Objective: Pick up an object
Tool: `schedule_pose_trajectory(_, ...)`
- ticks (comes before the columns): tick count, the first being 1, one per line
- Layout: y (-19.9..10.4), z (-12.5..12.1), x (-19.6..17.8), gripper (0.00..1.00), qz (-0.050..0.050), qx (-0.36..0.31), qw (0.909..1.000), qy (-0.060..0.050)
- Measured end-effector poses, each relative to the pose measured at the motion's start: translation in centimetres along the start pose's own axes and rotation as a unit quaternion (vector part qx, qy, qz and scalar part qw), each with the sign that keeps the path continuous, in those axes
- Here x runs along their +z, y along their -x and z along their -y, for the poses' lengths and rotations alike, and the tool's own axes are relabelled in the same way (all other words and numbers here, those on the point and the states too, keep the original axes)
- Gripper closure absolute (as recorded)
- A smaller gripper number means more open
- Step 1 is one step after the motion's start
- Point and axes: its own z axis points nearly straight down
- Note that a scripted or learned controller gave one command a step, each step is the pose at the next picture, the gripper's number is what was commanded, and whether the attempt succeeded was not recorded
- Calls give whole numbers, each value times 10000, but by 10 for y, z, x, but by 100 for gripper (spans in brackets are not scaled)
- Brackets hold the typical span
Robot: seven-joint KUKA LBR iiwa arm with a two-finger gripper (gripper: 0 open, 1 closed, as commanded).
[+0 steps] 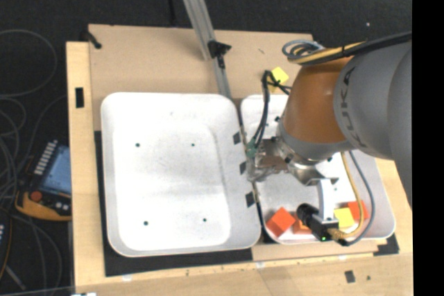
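My arm reaches in from the right and hangs over the right bin point(258, 107), covering most of it. The gripper point(262, 168) shows as a metal part at the bin's left wall, seen from above. An orange block point(281, 220) lies at the bin's near left corner, just below the gripper. A yellow block point(345, 216) and a second orange block point(356, 209) lie side by side near the bin's near right corner. Nothing shows held in the gripper.
The left bin point(170, 173) sits beside the right one, their walls almost touching. A slanted metal pole point(201, 17) rises behind the bins. Cables and a handheld pendant point(48, 180) lie off the bench at the left.
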Motion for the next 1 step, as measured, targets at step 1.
schedule_pose_trajectory(1, -59, 18, 11, 100, -3, -54, 10000, -20)
